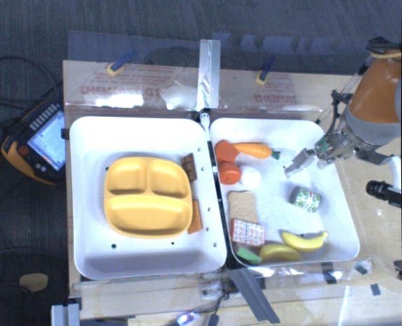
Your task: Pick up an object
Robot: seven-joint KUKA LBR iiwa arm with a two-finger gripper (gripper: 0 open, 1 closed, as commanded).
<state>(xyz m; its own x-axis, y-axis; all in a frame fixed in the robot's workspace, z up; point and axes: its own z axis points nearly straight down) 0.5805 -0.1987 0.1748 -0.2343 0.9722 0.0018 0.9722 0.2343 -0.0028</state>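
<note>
The step in hand looks like the approach: the grey two-finger gripper (301, 160) hangs over the upper right part of the right white bin (343, 246) with nothing between its fingers, which seem slightly spread, one metal finger reaching left and down. No item is picked out yet, so the next move calls for choosing one and dropping squarely over it. Counting from far left of the gripper: one left white bin (85, 202) bearing one yellow plastic divided tray (148, 197), with one small brown block (188, 166) at the tray's upper right corner and one thin orange strip (195, 217) along its right side. Nearer, well left of the gripper, sit one red rounded toy (226, 161), one white ball (251, 177), one slice of toy bread (242, 206), one red-and-white patterned packet (248, 233) and one green piece (248, 255). One orange carrot (252, 150) lies just left of the gripper and slightly above. Below it lie two yellow bananas (304, 240). The closest candidate is one small green-and-white wrapped object (305, 199), just below the fingers, apart from them.
</note>
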